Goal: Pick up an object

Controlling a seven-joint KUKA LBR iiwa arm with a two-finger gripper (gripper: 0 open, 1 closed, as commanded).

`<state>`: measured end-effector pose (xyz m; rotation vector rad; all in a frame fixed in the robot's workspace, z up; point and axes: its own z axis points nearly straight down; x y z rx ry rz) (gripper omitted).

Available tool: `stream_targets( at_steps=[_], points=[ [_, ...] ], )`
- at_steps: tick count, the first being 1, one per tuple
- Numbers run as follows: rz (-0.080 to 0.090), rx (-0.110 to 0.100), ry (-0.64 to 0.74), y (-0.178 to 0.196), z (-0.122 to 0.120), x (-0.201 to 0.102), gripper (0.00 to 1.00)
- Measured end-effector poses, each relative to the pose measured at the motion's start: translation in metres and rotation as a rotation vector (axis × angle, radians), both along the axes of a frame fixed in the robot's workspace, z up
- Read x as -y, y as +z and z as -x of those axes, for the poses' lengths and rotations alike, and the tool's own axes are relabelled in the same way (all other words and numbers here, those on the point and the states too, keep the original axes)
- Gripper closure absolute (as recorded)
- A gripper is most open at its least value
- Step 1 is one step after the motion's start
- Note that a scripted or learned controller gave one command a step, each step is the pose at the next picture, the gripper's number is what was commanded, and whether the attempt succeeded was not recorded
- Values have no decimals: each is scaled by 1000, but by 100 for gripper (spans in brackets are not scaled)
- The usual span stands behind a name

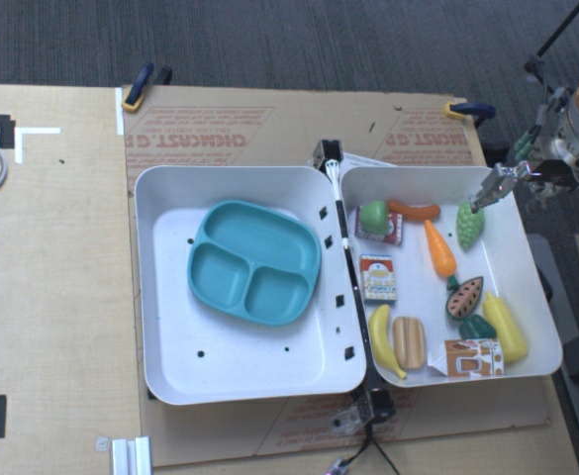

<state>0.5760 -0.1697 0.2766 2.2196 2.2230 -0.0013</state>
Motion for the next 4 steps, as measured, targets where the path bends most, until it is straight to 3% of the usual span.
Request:
stream_targets(
  at_steps=[1, 2, 3, 4],
  points=[
    [-1, 0, 100, -140, -12, -41, 0],
    [-1, 0, 137, -184, 1, -38, 0],
    [0, 1, 133, -174, 1, -38, 100],
    [1, 1, -154, -33, -12, -100, 100]
  ],
)
